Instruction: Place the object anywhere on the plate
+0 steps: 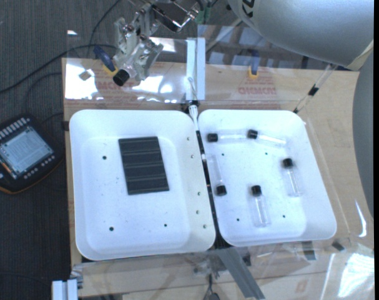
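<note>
From above, we look down on two shallow white bins set side by side on a tabletop (339, 105). The left bin (89, 230) holds a dark ribbed plate (143, 165), lying flat near its middle and turned slightly off square. The right bin (314, 211) holds five clear vials with black caps, none of them touching the plate. One vial (227, 137) lies along the far wall, with a second (265, 137) just beside it in the same line. A third (291, 177) rests near the right wall, a fourth (259, 207) nearer the front, and a fifth (217, 177) lies close against the wall shared with the left bin. We see the grey arm (301, 11) bulking large across the upper right corner. The tool (134, 49) hangs beyond the far edge of the left bin, over a glossy strip of the tabletop, well apart from plate and vials; we cannot tell how it is set. A handheld control pad (20, 155) lies on the dark floor at left.
</note>
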`<state>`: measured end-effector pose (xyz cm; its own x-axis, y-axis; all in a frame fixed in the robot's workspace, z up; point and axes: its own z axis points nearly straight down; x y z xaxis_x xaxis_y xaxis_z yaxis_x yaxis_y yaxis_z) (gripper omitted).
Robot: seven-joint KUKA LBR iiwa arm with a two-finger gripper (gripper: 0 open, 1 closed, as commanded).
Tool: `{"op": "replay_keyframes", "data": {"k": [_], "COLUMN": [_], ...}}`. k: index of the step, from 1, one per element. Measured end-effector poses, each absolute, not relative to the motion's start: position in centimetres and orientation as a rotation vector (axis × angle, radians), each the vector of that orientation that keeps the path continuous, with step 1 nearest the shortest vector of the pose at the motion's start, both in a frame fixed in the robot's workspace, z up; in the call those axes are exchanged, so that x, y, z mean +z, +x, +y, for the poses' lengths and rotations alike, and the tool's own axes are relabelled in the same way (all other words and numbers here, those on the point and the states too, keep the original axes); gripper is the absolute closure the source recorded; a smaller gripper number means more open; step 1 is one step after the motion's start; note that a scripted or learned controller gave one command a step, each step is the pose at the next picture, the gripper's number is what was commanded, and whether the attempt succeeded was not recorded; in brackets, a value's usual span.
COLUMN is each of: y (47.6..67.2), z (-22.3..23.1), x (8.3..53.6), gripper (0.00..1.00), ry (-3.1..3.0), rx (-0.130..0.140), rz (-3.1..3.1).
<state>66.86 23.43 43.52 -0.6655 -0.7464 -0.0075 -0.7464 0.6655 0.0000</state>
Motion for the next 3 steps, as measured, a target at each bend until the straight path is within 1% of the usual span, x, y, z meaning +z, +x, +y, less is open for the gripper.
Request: {"op": "replay_keyframes", "data": {"k": [1,2,3], "y": [63.4,66.8,66.8], "z": [22.8,22.7,23.2], "x": [43.5,42.6,42.6], "gripper": [1.0,1.0,1.0], "ry": [-1.756,-2.183,-2.676], "rx": [0.004,0.006,0.006], "rz": [2.601,2.251,1.633]}}
